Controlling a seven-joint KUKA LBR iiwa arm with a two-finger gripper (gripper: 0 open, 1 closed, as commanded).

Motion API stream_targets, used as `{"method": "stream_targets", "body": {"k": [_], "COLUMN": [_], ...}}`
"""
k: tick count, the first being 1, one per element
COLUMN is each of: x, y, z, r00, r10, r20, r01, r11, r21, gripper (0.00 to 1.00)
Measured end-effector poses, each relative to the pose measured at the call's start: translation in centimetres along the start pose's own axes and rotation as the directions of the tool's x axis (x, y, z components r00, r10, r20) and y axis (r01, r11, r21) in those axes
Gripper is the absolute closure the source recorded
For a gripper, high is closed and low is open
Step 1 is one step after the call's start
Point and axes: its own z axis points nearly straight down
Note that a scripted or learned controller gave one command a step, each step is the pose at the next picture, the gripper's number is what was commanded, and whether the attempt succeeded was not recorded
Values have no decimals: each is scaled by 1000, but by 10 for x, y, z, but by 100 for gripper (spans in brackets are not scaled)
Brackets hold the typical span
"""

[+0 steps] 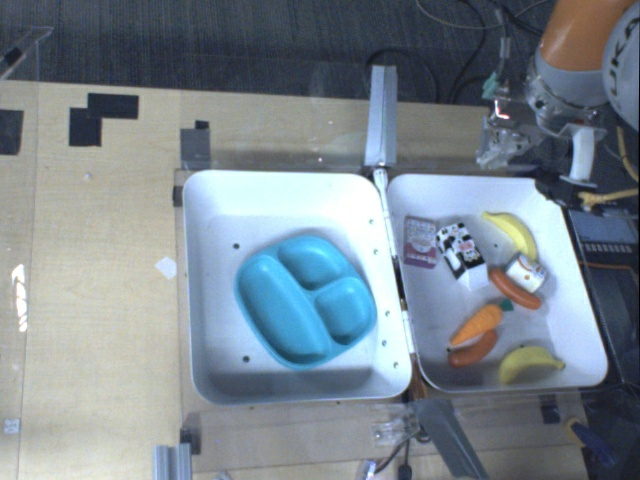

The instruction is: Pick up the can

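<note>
The can [527, 271] lies in the right bin [590, 353], toward its right wall, just below the upper banana [511, 233] and touching, or very nearly touching, an orange-red sausage-shaped toy [513, 291] on its near side. It is small and pale, and at this resolution it seems to be tipped on its side with one round end facing up, though I would not swear to it. A can like this should be rigid and light, with smooth, curved walls that could slip or roll if pinched off-centre. The safest hold is probably across the middle of its body, closing on the curved sides, away from the neighbouring toy. The gripper [503, 136] hangs beyond the far rim of the right bin, well apart from the can, and whether it is released or clenched cannot be told from here; nothing is seen in it. Counted out: two white bins, one can, two bananas (the second [529, 363] near the front edge), one carrot [478, 322] with a reddish piece [470, 354] just beneath it, one purple-and-white packet [421, 242], one black-and-white patterned block [460, 249], and one blue divided plate [305, 299] in the left bin [205, 268].
</note>
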Motion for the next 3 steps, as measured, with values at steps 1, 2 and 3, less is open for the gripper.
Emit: {"method": "stream_targets", "body": {"k": [1, 2, 3], "x": [3, 4, 57], "y": [-2, -1, -37], "z": [148, 6, 37], "r00": [963, 869, 864], "r10": [269, 494, 504], "r20": [0, 1, 2], "r01": [-269, -494, -504], "r11": [963, 869, 864], "r21": [4, 2, 6], "gripper": [100, 100, 100]}}
